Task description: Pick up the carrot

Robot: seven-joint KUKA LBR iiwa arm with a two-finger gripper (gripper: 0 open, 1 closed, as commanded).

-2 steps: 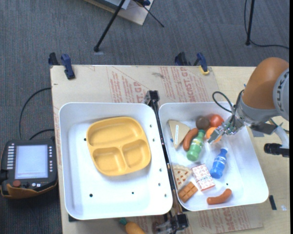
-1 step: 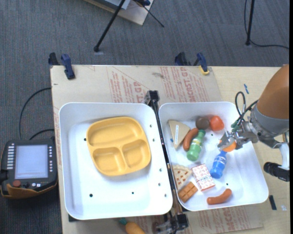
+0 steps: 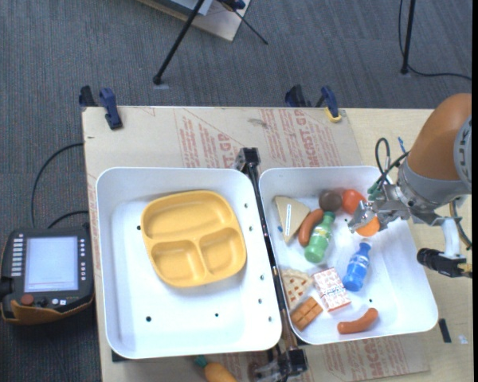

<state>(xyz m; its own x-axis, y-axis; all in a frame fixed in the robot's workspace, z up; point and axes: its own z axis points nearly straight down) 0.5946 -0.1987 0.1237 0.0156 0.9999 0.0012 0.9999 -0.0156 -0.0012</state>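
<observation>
Camera view, near to far: right bin point(image 3: 406, 313) holds the clutter, and at its far right the tool point(image 3: 365, 216) sits on the carrot point(image 3: 367, 227), finger state unreadable, so the lift is seemingly pending.

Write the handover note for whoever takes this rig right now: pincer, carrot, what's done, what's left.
Pincer: low in the right bin, on an orange item; its grip cannot be read from above.
Carrot: probably that orange item, just below the red ball. It is partly covered, so this is unconfirmed. A second carrot-like piece lies on the bench outside the bins, at the near edge.
Done: the approach.
Left: confirm the grasp and lift clear of the bin.
</observation>
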